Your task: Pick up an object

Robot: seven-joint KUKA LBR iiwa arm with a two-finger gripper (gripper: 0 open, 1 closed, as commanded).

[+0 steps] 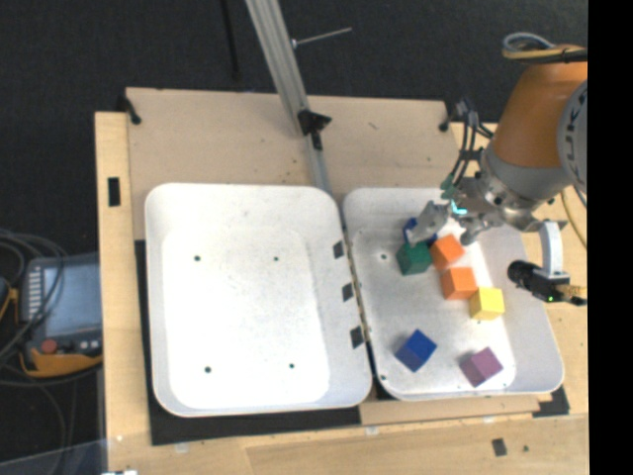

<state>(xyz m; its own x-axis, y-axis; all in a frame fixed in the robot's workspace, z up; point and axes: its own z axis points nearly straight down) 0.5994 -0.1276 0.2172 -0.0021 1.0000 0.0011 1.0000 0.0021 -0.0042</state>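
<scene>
Gripper point(447, 228), finger state not discernible, is poised just above the green block point(414, 258); crowding orange blocks point(453, 265) beside it should be cleared before closing.

Green point(414, 258), two orange point(448, 248) point(459, 282), yellow point(487, 303), blue point(416, 349) and purple point(482, 365) blocks lie in the right bin point(381, 236)

Left bin point(247, 295) floor bare; right bin point(534, 364) crowded with blocks point(458, 281).
</scene>
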